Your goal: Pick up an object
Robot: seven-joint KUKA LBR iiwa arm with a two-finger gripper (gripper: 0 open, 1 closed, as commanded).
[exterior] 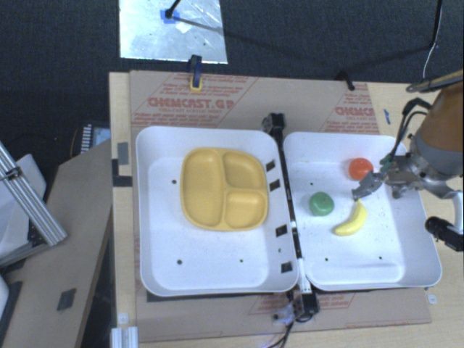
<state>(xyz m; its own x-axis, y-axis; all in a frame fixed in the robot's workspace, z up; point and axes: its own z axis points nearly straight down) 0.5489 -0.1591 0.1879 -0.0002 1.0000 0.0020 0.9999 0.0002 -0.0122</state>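
**Camera view: tool low over the right bin, three small pieces close by**

Camera view puts your tool (pixel 371 181) down inside the right bin (pixel 406 270), reaching in from the right with the grey arm (pixel 438 154) behind it. You can see two dark fingers (pixel 365 187) spread apart, nothing between them, so it is open and gripping nothing.

Look just beside those fingers: an orange ball (pixel 360 168) sits right at the upper fingertip, close enough that I cannot tell whether they touch. Below the tool lies a yellow banana (pixel 351 220), curved, its upper tip near the lower finger. To its left, a green round piece (pixel 321 204) rests on the bin floor, just beside the banana and apart from the tool.

Over in the left bin (pixel 156 259) you have a yellow divided plate (pixel 222 188), lying flat, well apart from everything on the right. Between the bins runs a black hinge strip (pixel 286 209). Both bins rest on a cardboard sheet (pixel 239 100) on the counter (pixel 119 133), with a yellow clamp (pixel 196 75) at its far edge.
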